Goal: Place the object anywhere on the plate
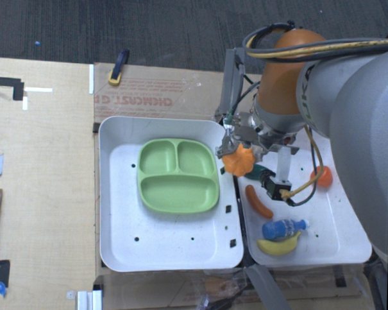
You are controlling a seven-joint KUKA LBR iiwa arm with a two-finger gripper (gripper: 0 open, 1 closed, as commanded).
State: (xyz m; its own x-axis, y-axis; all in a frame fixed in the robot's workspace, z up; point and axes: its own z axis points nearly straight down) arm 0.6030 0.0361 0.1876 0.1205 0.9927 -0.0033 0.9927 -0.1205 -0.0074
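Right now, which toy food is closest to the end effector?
The orange lumpy toy, right under the end effector; the sausage and banana lie farther off.

- Green three-compartment plastic plate [178, 176]: smooth, matt sheen.
- Two shallow white plastic bins [115, 199]: smooth, slightly glossy.
- Light wood-grain surface [39, 176]: matt.
- Brown cardboard sheet [158, 95]: dull, printed.
- Yellow plastic banana [278, 245]: glossy.

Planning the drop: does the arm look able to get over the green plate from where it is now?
Probably yes. The gripper hangs at the divide between the bins, an orange object below it, right beside the green plate. The plate's compartments lie open, with nothing standing between.
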